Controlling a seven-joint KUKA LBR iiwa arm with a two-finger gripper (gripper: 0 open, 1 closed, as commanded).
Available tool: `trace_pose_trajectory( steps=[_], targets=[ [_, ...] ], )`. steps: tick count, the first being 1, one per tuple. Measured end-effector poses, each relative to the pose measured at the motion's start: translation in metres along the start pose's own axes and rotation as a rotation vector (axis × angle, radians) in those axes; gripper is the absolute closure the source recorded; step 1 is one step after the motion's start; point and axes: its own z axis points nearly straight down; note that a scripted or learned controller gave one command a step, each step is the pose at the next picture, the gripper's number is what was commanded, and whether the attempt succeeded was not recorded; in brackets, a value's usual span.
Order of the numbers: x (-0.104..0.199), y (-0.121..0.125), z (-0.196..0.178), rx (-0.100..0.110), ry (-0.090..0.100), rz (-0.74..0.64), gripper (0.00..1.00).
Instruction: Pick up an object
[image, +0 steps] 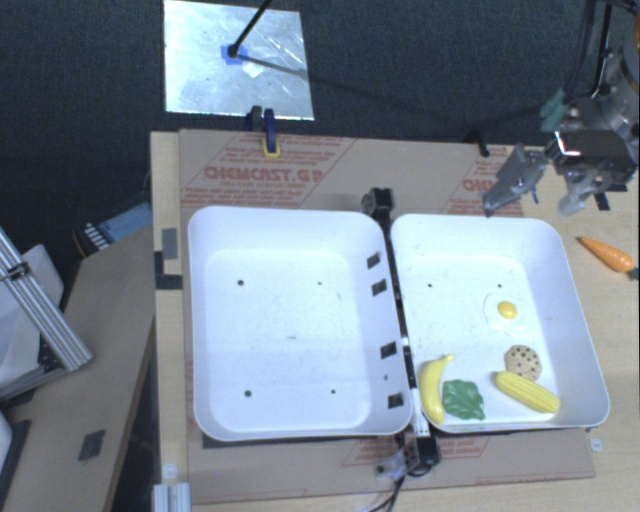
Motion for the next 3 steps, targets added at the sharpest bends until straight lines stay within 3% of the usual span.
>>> trace_pose_trajectory(
  steps=[3],
  targets=[
    [0.067,0.0,0.0,-0.001,0.001,0.002,0.0]
  ],
)
